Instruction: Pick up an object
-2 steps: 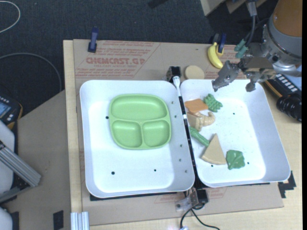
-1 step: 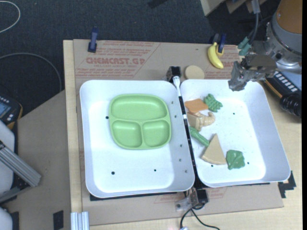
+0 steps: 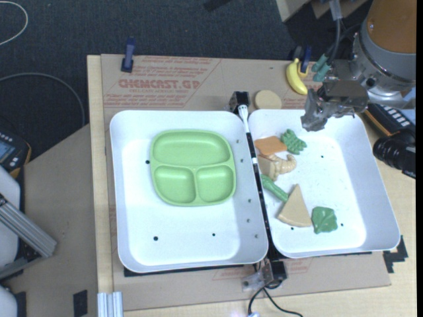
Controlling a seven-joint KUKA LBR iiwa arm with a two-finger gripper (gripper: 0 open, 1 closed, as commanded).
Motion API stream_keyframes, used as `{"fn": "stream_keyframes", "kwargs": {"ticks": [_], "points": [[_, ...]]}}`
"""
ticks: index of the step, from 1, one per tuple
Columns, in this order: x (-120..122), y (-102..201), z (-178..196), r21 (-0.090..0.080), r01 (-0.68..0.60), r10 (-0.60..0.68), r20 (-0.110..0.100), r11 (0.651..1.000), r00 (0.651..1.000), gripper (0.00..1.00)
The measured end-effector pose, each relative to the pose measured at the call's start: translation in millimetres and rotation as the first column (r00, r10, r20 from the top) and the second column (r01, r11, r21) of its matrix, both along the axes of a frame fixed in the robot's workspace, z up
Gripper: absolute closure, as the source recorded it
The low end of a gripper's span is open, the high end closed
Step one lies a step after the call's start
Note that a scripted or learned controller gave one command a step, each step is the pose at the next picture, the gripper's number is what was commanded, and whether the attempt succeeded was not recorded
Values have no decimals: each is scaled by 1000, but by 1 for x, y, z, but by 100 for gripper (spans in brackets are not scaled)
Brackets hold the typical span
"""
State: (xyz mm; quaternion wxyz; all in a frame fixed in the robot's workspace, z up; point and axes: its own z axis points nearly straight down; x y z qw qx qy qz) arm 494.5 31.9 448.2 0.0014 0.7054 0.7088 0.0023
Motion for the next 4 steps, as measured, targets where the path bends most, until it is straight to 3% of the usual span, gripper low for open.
{"fn": "stream_keyframes", "kwargs": {"ticks": [1,2,3,4], "points": [[-16,-47,-61,-3,11,-11,-13,1000,1000,100],[-15,1,-43,0,0,0,-1,1000,1000,100],[17,-15,-189,-3,8,-8,-21,1000,1000,100],[-14,36,-61,4,-1,1,9,1000,1000,100]]}}
